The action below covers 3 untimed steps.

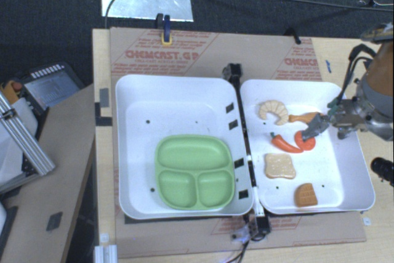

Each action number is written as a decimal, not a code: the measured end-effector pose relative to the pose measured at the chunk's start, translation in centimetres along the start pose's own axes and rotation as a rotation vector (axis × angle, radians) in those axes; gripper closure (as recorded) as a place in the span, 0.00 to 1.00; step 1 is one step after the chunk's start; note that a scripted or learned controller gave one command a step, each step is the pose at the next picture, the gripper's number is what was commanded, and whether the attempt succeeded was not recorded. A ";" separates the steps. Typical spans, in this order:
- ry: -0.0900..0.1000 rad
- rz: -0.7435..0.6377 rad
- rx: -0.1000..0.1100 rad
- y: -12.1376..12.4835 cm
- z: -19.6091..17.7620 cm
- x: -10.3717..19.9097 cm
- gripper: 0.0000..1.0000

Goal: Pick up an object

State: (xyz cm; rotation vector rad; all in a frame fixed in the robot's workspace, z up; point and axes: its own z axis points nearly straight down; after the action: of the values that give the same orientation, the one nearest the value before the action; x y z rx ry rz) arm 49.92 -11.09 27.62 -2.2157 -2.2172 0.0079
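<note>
From my seat I see the gripper (311, 130) low inside the right bin (351, 194), reaching in from the right, its dark fingers slanting down toward the left. I cannot tell whether they are spread or closed, because they merge into one dark shape against the toys beneath. Their tips sit right over a red tomato (306, 142), which pokes out just below them and looks to be touching or nearly touching them; I see nothing clearly held between the fingers. A red chili pepper (285, 143) lies just left of the tomato, touching it. An orange drumstick (303, 117) lies just above the fingers, and a pale croissant (273, 110) sits to its left. Below the pepper is a slice of bread (279, 165), and nearer the bin's front edge a brown cookie (305, 195). The left bin (132, 132) holds a green divided plate (194, 170).
</note>
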 end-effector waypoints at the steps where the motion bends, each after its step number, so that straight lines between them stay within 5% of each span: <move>1: -0.001 -0.002 -0.008 0.1 -0.5 0.0 0.00; 3: 0.000 0.000 -0.004 0.0 10.2 0.4 0.00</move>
State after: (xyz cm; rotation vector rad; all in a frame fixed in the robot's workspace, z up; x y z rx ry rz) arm 49.84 -10.66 17.42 -2.2175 -2.2199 0.0029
